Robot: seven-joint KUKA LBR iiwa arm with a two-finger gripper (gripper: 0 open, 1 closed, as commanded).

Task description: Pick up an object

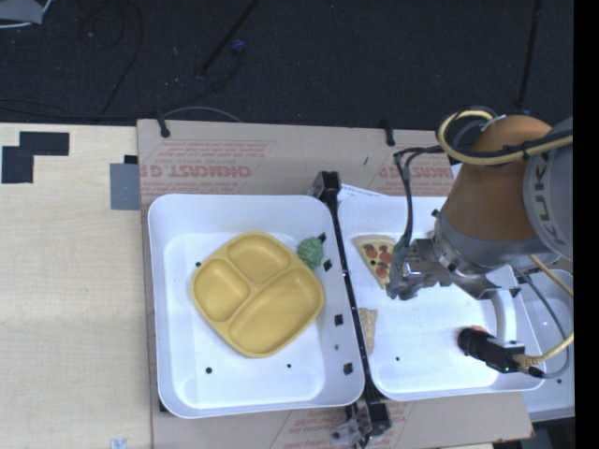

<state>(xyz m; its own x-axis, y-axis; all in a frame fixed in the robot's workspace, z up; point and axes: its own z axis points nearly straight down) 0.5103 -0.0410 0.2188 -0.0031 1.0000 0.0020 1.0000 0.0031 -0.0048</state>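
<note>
Pizza slice (377, 253) lies flat in the right bin (430, 368), in its 10 o'clock corner, with the point towards 5 o'clock and the crust towards 11 o'clock. Red spots show on its topping. Gripper (401, 284) stands just beside the slice at its 4 o'clock, low over the bin floor. Whether it is spread or pressed together cannot be told, and nothing is seen held in it. Arm (496, 195) rises from the gripper towards 2 o'clock.

Tan piece (368, 327) lies at 6 o'clock of the slice, against the bin's 9 o'clock wall.

Left bin (187, 368) holds a yellow divided plate (257, 293) near its middle. Green piece (311, 249) sits touching the plate's 2 o'clock edge, near the divider between the bins.

Both bins rest on cardboard (234, 157) on the worktop (65, 297).
</note>
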